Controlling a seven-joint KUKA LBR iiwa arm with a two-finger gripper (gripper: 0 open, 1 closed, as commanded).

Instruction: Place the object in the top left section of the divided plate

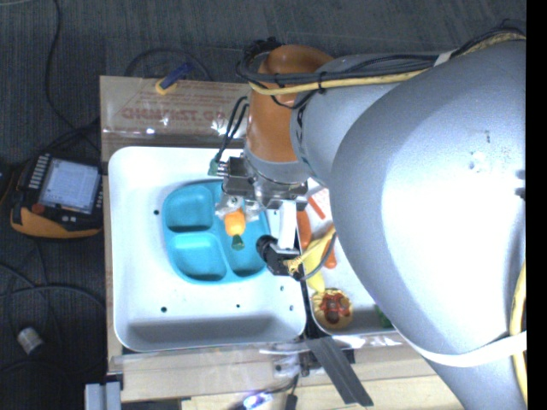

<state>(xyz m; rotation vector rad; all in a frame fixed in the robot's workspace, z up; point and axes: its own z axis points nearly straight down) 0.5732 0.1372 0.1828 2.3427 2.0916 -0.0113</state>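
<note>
A blue divided plate (pixel 198 254) lies in the left white bin (pixel 137 229). Its upper left section (pixel 190 205) and lower left section are bare, and the arm covers much of its right side. My gripper (pixel 233 220) hangs over the plate's middle, just right of the upper left section. A small orange toy with a green end (pixel 232 224) sits between its fingers, so it is shut on that toy. I cannot tell how high the toy is above the plate.
The right bin, largely hidden under the arm, holds an orange carrot-like piece (pixel 305 225), a yellow piece (pixel 320 249) and a brown-red item (pixel 333 307). A handheld device (pixel 60 190) lies on the floor to the left.
</note>
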